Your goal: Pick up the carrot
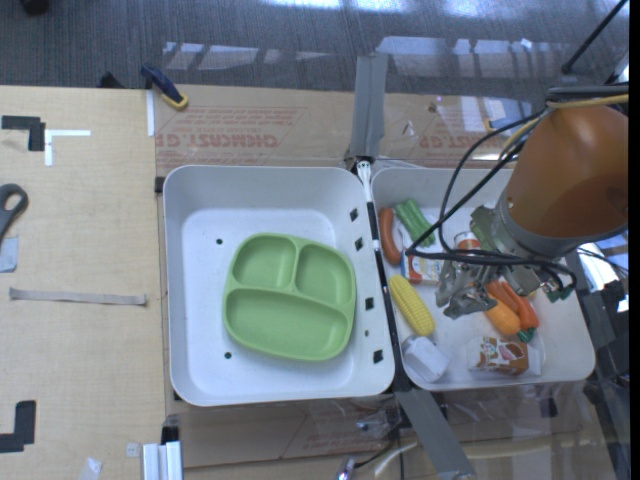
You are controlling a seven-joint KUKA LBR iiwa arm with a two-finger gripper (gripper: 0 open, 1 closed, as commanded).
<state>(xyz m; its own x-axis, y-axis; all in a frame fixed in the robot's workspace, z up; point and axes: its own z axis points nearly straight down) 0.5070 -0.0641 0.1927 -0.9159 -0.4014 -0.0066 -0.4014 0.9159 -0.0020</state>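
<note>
Nearest, in right bin [575,363]: small printed packet [500,355] and white cup [424,358]. Just beyond packet, orange carrot [510,308], lying flat. Touching carrot's left side, pincer [462,293], lowered from grey arm [570,183]; grip width impossible to tell. Left of carrot, corn cob [411,304]. Farther back, green vegetable [412,218]. Well left of carrot, green divided plate [291,297] in left bin [180,268] on desk [80,268].

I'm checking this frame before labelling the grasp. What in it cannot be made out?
- Gripper: whether it is open or shut; cables and blur obscure it.
- Orange carrot: its left end, behind the gripper.
- Small printed packet: label too small to read.
- Right-hand white bin: far corner hidden by the arm.
</note>
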